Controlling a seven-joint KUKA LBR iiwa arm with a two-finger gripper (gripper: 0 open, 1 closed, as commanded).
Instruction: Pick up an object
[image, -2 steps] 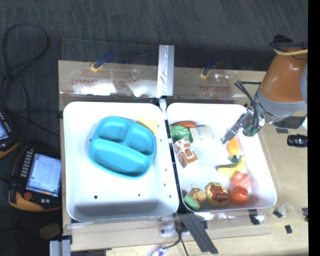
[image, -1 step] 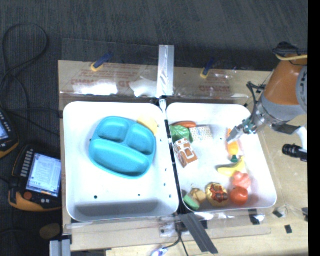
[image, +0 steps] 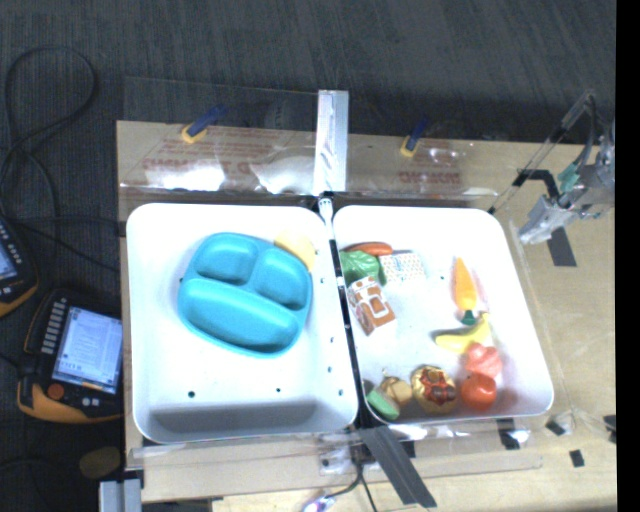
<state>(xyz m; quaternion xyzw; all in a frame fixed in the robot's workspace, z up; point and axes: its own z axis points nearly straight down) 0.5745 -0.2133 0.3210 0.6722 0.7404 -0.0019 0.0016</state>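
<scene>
- Dark carpet surrounds a pale wooden bench (image: 570, 330) that carries two shallow white bins side by side, with a clear plastic sheet (image: 250, 165) clipped along its far edge.
- At the bench's far right corner hangs the gripper (image: 552, 222), outside both bins and above bare wood; how its jaws stand cannot be made out, and nothing shows between them.
- Nearest the jaws is the right bin (image: 515, 300), whose far corner lies just beside them, to the left.
- Down and left of the jaws in that bin lie an orange toy carrot (image: 463, 285), a toy banana (image: 465, 335), a pink toy (image: 484, 358) and a red toy tomato (image: 478, 392).
- Further left from the jaws, by the divider, sit a green toy pepper (image: 360, 267), a small white patterned box (image: 403, 267) and an orange-and-white carton (image: 370, 305).
- Well apart from the jaws, the left bin (image: 150, 300) holds a blue divided plate (image: 245, 290) with a yellow piece (image: 295, 248) touching its far edge.
- Farthest from the jaws, on the floor past the left bin, lies a handheld pendant (image: 70, 355).
</scene>
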